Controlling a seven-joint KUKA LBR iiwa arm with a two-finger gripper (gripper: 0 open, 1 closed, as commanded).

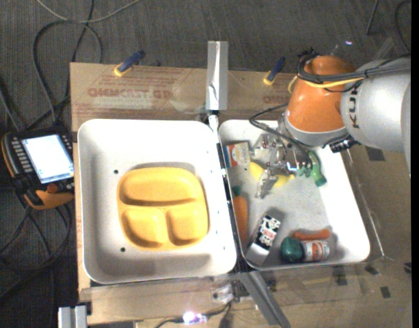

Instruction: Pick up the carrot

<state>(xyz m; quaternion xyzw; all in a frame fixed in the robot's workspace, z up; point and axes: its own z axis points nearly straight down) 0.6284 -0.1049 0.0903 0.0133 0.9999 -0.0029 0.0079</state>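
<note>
Cardboard-topped counter (pixel 127 94) on dark carpet, cables around. Left bin (pixel 93 183) holds a yellow tray (pixel 165 207). Right bin (pixel 346 210) holds the carrot (pixel 240 214) by its left wall, a card box (pixel 266 232) and a can (pixel 305 250). Gripper (pixel 274 173) above the right bin; its state cannot be judged.

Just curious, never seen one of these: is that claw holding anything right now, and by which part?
Can't be told. The claw hangs over the right bin; the carrot lies apart by the bin's left wall.
</note>
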